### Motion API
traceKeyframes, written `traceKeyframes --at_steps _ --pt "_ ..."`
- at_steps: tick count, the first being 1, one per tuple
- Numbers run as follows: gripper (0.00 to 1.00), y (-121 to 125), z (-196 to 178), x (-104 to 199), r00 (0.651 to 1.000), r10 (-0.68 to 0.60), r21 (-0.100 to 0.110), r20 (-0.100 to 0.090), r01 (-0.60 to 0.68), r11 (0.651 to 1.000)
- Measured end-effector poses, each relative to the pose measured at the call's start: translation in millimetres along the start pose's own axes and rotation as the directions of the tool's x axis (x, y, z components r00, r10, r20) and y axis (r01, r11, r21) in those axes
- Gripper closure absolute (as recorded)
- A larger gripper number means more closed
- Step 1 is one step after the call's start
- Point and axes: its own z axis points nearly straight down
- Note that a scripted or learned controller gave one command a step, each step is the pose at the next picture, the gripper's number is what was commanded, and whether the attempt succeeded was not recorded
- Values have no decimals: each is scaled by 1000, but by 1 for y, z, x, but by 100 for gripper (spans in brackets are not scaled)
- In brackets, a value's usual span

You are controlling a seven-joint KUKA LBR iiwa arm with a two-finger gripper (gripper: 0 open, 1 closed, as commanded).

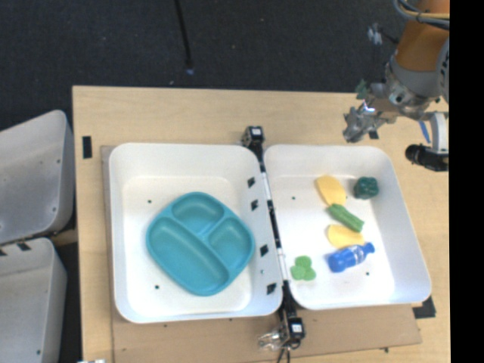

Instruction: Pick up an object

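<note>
The gripper [361,123] hangs over the bench at the right bin's [401,278] top rim, about one o'clock of the bin; how it is set I cannot tell (too small and blurred). Nearest is the dark green lump [367,187], at six o'clock from it, with the yellow piece [330,190] just at that lump's nine. The green stick [346,218] runs ten to four

Wooden bench [189,116] on dark, perhaps carpeted, floor [227,29].
</note>
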Motion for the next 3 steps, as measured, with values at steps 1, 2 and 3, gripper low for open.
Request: traceKeyframes --at_steps 1,2,3 --pt "100 -10 4 53 1000 2 1 2 -2 1000" --pt "100 -14 -7 103 1000 1 2 0 -1 1000" --pt "100 -9 2 150 1000 1 2 1 -1 1000"
